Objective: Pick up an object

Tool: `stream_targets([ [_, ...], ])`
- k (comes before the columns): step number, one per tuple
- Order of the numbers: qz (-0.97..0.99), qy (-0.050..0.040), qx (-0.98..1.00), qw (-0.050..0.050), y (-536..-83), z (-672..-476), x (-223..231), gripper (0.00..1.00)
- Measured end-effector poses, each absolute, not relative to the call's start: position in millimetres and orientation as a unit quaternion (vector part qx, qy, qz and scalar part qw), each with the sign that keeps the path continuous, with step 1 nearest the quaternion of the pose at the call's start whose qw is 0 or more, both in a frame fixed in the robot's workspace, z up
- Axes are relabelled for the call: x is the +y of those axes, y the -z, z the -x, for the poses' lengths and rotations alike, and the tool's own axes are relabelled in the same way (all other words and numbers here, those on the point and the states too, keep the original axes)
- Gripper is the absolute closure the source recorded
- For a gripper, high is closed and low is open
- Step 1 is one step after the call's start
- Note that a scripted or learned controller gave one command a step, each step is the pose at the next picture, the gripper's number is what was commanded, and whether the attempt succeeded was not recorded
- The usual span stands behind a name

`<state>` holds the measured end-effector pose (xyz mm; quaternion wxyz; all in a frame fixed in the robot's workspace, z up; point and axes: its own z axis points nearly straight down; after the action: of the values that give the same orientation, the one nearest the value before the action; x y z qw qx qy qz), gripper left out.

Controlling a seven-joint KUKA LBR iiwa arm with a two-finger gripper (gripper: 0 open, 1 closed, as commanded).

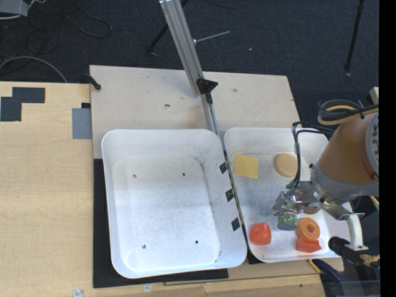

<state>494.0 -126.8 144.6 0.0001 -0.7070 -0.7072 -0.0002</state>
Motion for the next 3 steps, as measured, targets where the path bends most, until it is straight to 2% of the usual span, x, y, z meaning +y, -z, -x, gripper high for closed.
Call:
stream_targets([
  [2, 0.707, 0.0006, -0.708, -0.001, -236, -490.6, -130, 1.00],
  [3, 0.705, 0.0002, -0.709, 0.001, -245, -513.3, -80, 1.00],
])
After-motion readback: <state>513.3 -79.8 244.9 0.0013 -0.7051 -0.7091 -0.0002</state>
